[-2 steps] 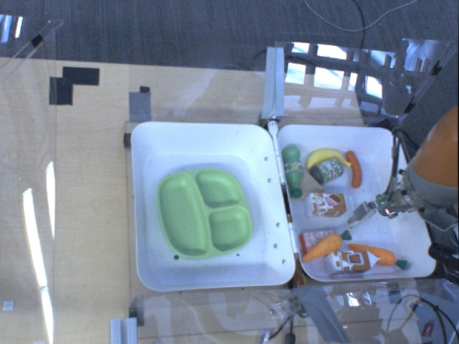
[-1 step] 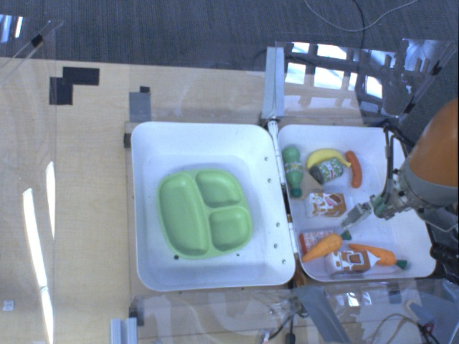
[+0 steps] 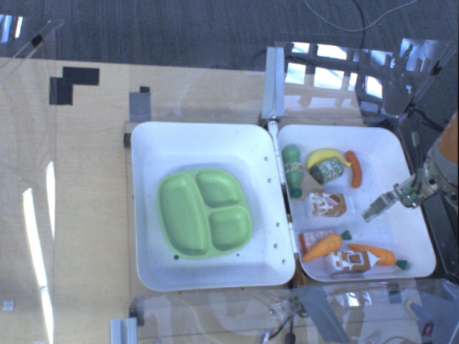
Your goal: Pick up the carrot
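Two carrots lie at the front of the right bin. One carrot is short and orange, with its green end pointing right. The other carrot is longer, lies behind a small carton, and has its green tip at the far right. My gripper hovers over the right half of this bin, pointing left and downward. It is above and to the right of the short carrot and apart from both carrots. I see nothing held in it.
The right bin also holds a green bottle, a banana, a dark can, a red sausage-like piece, a small carton and an orange packet. A green divided plate sits in the left bin.
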`<state>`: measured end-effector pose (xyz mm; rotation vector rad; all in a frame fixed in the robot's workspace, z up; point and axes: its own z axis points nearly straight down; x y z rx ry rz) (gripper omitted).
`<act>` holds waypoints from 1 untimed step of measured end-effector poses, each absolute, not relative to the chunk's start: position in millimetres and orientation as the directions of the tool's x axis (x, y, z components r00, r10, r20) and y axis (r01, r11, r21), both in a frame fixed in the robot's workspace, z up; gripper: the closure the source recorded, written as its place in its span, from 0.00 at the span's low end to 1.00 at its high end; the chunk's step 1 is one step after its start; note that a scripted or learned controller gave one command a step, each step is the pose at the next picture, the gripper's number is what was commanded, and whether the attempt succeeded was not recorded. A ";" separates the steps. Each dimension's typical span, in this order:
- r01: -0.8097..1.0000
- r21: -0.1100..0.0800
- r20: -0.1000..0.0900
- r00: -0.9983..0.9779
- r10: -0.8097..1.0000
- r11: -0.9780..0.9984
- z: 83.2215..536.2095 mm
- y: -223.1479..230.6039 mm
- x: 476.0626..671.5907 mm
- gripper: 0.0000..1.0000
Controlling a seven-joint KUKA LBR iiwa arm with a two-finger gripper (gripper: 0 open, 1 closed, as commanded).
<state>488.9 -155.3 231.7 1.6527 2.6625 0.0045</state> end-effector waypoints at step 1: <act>0.805 0.004 -0.004 -0.593 0.805 0.593 165.8 -169.2 488.4 0.00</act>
